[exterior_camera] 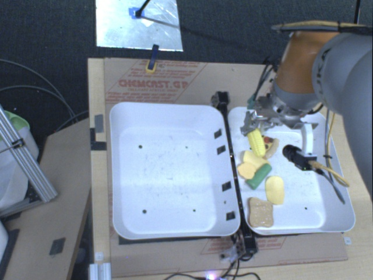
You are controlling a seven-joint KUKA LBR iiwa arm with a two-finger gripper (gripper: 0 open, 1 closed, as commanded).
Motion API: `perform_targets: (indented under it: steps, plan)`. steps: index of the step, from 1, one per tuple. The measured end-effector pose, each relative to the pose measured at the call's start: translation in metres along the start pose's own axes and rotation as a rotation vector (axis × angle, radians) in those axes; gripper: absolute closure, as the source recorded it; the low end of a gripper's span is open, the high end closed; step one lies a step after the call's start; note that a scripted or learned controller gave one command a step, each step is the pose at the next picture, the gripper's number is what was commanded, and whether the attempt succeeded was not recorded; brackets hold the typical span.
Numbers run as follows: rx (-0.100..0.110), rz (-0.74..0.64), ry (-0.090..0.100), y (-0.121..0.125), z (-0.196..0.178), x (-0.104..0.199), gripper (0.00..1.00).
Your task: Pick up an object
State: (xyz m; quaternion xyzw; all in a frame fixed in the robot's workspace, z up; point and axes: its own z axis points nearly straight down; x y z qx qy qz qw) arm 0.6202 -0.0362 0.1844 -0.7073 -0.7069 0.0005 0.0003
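My gripper (252,123) is low over the back left part of the right bin (335,214). A yellow corn cob (256,143) lies directly below it, its upper end touching or just under the gripper tip; whether it is gripped is hidden. Close by are a tan piece (272,149) with a small red thing (268,139), two yellow pieces (249,163), a green piece (258,176), a pale yellow oval (274,189) and a slice of toast (261,212).
The left bin (169,174) sits beside the right one, with a black divider strip (229,156) between them. The arm (326,69) covers the right bin's back right corner. A silver sheet (139,16) lies beyond the bench.
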Motion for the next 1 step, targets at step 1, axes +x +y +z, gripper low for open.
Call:
perform_targets:
  steps: [1]
  plan:
    - [-0.006, -0.01, 0.004, -0.0456, -0.0668, 0.0624, 1.0]
